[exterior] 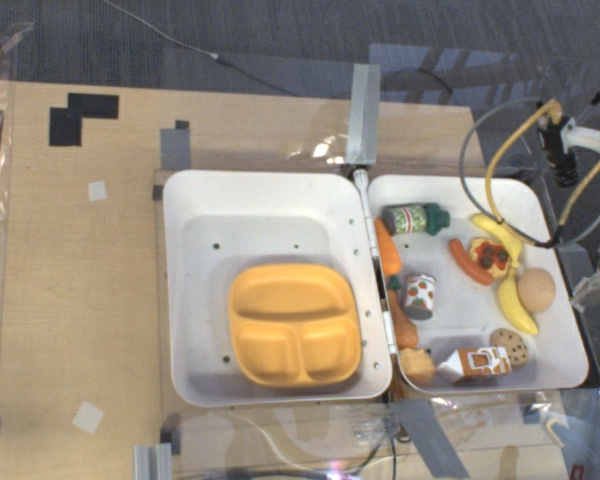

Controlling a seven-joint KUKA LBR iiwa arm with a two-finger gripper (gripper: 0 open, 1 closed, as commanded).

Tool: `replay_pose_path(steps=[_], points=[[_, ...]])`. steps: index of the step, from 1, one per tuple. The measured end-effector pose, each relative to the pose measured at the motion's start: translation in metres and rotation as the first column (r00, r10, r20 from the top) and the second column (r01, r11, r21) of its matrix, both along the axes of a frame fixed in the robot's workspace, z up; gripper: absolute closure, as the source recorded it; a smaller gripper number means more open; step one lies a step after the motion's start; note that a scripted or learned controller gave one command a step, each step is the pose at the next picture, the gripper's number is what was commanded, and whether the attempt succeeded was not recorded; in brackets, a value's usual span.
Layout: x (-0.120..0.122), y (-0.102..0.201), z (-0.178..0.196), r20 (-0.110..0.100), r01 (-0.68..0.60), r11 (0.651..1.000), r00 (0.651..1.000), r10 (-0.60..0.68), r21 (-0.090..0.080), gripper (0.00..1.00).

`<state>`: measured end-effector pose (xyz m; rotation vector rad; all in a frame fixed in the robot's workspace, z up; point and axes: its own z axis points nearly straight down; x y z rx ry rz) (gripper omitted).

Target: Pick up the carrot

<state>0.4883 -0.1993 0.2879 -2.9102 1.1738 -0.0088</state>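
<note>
The carrot (pixel 387 249) is a slim orange piece lying lengthwise against the left wall of the right bin (pixel 570 353), its green end toward the front. It sits just below a green bottle (pixel 415 218) and to the left of a small can (pixel 420 295). Nothing is touching or covering it from above.
The right bin also holds a banana (pixel 511 268), a red-and-orange food piece (pixel 480 258), a tan egg-shaped item (pixel 535 290), a cookie (pixel 510 346), a small carton (pixel 477 363) and a bread roll (pixel 417 366). A yellow divided tray (pixel 295 323) lies in the left bin (pixel 195 268). Cables (pixel 500 158) loop over the far right.
</note>
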Motion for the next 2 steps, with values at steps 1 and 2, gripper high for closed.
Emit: replay_pose_path(steps=[1, 2], points=[[0.002, 0.001, 0.01, 0.003, 0.003, 1.0, 1.0, -0.003, 0.004, 1.0], [0.003, 0.002, 0.02, 0.007, 0.005, 1.0, 1.0, -0.005, 0.007, 1.0]])
